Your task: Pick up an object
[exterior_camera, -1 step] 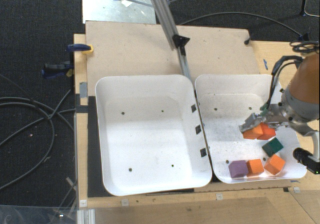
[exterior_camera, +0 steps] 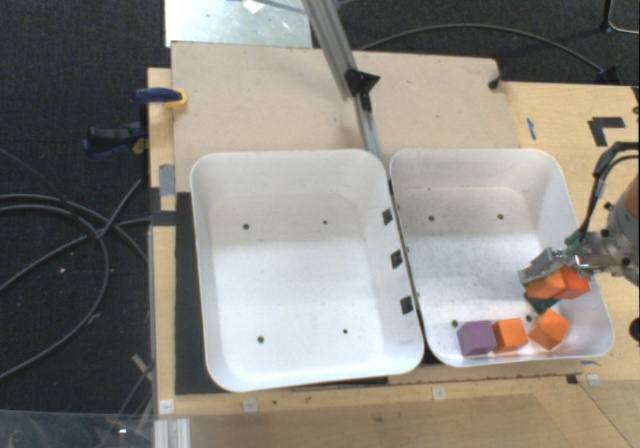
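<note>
My gripper (exterior_camera: 548, 268) reaches in from the right edge and hangs low over the right bin (exterior_camera: 470, 186), near its right wall. An orange-red object (exterior_camera: 560, 285) lies directly under the gripper's tip, touching or almost touching it. Along the bin's front wall sit a purple block (exterior_camera: 476, 337), an orange block (exterior_camera: 511, 334) and another orange block (exterior_camera: 549, 329) in a row. A small dark green piece (exterior_camera: 546, 306) shows between the gripper and the blocks.
The left bin (exterior_camera: 290, 266) adjoins the right one along a shared divider with black clips (exterior_camera: 396, 259). A slanted metal pole (exterior_camera: 330, 26) crosses the board behind the bins. Cables lie on the dark floor at left.
</note>
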Motion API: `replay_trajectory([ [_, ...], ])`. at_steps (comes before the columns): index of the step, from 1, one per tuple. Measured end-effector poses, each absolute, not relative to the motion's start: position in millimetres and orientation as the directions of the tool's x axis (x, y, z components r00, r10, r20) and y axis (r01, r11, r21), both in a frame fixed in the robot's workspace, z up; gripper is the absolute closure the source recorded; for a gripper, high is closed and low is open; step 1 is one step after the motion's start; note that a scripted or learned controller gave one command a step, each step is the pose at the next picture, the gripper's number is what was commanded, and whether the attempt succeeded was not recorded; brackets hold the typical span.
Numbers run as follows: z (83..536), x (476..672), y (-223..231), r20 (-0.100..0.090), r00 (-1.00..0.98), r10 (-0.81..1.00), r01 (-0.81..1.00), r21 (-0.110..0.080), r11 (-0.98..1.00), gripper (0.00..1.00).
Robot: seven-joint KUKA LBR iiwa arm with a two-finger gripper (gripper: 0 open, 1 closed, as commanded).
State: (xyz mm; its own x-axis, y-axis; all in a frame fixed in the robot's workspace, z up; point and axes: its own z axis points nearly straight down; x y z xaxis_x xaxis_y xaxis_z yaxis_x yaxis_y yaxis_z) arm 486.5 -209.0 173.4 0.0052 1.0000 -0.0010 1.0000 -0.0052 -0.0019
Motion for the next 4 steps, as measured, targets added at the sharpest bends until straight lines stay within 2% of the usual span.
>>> replay_trajectory([
  [1,185,489.3,-205,0.000,-0.005,1.000,1.000,0.002,0.005,1.00],
  [2,203,506.0,-207,-0.001,-0.005,1.000,1.000,0.003,0.005,1.00],
  [3,177,527.5,-141,0.004,-0.011,1.000,1.000,-0.001,0.011,1.00],
  [4,190,536.0,-74,0.003,-0.013,1.000,1.000,0.001,0.013,1.00],
])
